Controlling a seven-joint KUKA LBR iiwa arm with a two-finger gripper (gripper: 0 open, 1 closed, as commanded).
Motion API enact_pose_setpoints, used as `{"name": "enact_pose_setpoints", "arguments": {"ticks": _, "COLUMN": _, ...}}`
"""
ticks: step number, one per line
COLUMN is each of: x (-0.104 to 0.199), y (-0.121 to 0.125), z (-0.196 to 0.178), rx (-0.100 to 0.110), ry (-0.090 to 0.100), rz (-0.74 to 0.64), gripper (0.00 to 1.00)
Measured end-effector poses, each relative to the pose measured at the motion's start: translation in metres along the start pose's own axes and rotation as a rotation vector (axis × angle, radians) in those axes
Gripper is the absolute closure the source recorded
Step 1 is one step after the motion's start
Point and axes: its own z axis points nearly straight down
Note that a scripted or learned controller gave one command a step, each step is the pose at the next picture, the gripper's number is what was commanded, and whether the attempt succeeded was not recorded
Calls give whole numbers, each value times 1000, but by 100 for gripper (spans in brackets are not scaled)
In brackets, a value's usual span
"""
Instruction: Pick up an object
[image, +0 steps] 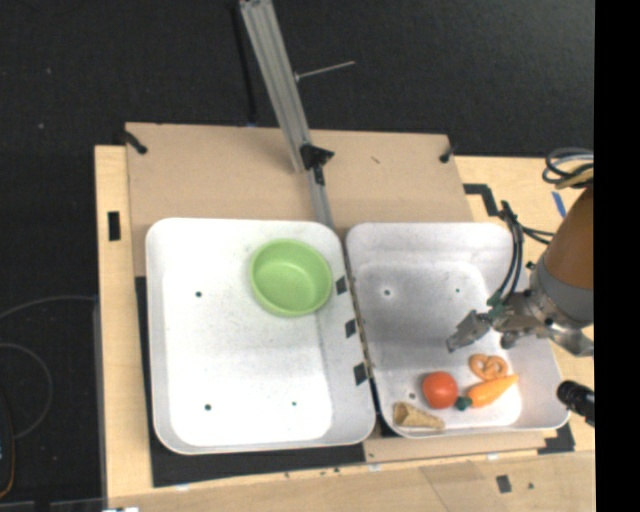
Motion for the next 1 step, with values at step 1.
{"name": "enact_pose_setpoints", "arguments": {"ticks": 1, "x": 0, "y": 0, "z": 0, "rx": -1, "ry": 0, "rz": 2, "gripper": 0}}
